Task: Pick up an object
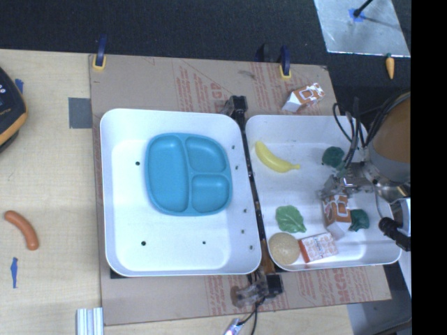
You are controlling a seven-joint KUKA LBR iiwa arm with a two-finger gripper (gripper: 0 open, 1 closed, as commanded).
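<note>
We see the gripper (pixel 340 185) low in the right-hand shallow white bin (pixel 307 128), w/ the grey arm (pixel 391 142) reaching in from the right, and it sits right over a small orange-and-white carton (pixel 337 211) near the bin's middle-right. Can't tell if the gripper is released or clenched; metal parts and cables blur together there, so we won't claim a hold. The carton looks like the likely target, judging by position only. We'd guess it's light, thin card, fairly stiff across its flat faces but crushable if squeezed hard, so take it across the narrow sides, mid-body, not by a corner. Around it: a dark green lump (pixel 359 219) just beside it to the right, another dark green piece (pixel 333 156) further up, a leafy green soft-looking toy (pixel 290 219) to the left, a red-and-white flat packet (pixel 318 247) near the front edge touching a round tan disc (pixel 283 248), and a yellow plastic banana (pixel 275 159) well apart toward the back. The left bin (pixel 126 250) holds a blue divided plate (pixel 188 174). Another small carton (pixel 304 97) lies on the cardboard behind the bins, and an orange sausage-shaped toy (pixel 22 229) lies on the bench at far left. Risk: the green lump nearby could get caught in the pinch.
</note>
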